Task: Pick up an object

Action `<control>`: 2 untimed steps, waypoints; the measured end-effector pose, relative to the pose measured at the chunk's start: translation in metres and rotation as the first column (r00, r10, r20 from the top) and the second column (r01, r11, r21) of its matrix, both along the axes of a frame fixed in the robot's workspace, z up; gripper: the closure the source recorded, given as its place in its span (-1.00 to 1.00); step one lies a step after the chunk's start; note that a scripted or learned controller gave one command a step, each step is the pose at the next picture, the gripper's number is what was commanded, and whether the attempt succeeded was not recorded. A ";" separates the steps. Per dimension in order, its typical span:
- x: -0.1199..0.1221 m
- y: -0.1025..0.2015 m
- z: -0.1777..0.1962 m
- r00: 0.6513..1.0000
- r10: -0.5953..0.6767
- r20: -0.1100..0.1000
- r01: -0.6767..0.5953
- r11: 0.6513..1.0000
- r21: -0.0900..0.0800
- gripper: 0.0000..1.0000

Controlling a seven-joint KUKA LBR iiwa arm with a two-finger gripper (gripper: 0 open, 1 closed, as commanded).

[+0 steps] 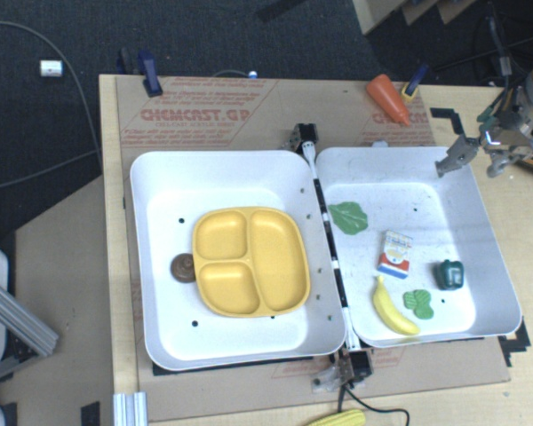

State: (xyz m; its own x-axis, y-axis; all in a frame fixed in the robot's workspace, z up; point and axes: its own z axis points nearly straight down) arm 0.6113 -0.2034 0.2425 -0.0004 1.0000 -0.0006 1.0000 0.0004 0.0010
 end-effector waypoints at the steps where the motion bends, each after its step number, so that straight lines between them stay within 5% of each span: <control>1: 0.055 -0.017 -0.131 1.000 0.001 -0.003 -0.001 1.000 0.002 -1.00; 2: -0.026 0.044 -0.158 1.000 0.000 -0.003 0.000 1.000 0.002 -1.00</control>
